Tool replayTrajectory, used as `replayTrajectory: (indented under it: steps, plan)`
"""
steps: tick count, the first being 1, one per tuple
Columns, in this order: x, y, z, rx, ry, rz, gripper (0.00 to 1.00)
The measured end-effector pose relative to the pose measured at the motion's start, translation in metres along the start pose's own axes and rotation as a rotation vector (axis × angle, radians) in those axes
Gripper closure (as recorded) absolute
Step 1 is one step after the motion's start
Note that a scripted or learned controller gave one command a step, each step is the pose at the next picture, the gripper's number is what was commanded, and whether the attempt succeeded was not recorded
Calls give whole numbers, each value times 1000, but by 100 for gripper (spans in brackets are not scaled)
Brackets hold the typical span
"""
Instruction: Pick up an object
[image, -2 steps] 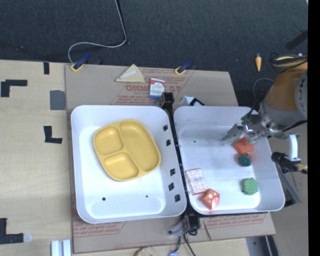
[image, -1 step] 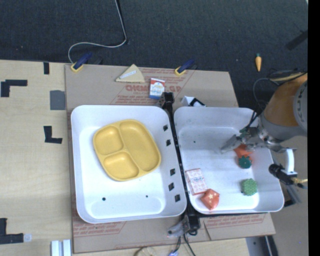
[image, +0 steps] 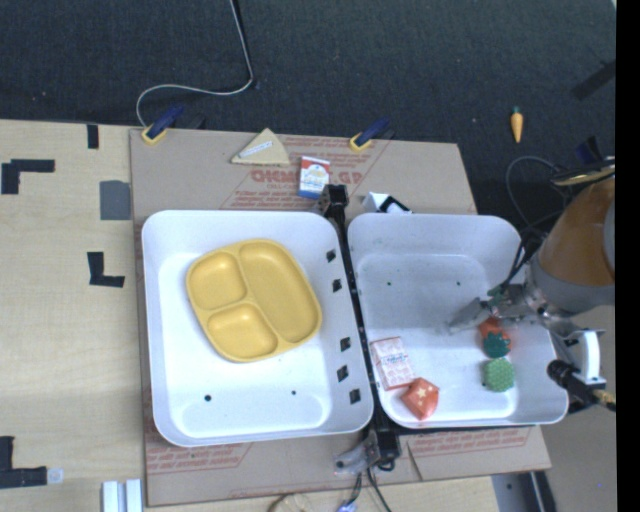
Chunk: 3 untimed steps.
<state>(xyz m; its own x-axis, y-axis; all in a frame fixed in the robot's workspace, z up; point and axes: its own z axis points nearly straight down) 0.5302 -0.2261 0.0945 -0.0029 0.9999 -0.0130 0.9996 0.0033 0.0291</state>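
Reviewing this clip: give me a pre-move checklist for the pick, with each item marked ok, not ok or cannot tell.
1. Gripper over the right white bin: ok.
2. Candidate near fingers, small red-orange object: ok.
3. Object held between fingers: cannot tell.
4. Neighbours crowd it, dark green ball touching, light green fuzzy ball close: not ok.
5. Red block and pink patterned card away from the gripper: ok.
6. Yellow divided plate in the left bin, apart: ok.

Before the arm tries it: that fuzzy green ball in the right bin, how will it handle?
The green ball looks round, so a push would probably roll it. Its fuzzy surface suggests it is soft and light, likely squashing under the fingers. It sits near the bin wall, which may stop it.
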Motion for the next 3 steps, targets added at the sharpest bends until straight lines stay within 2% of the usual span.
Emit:
replayTrajectory:
  steps: [1, 2, 3]
  plan:
    - [2, -45, 7, 24, 10, 3, 0]
    - [2, -44, -3, 23, 10, 3, 100]
    - [42, 57, -63, 28, 13, 1, 100]
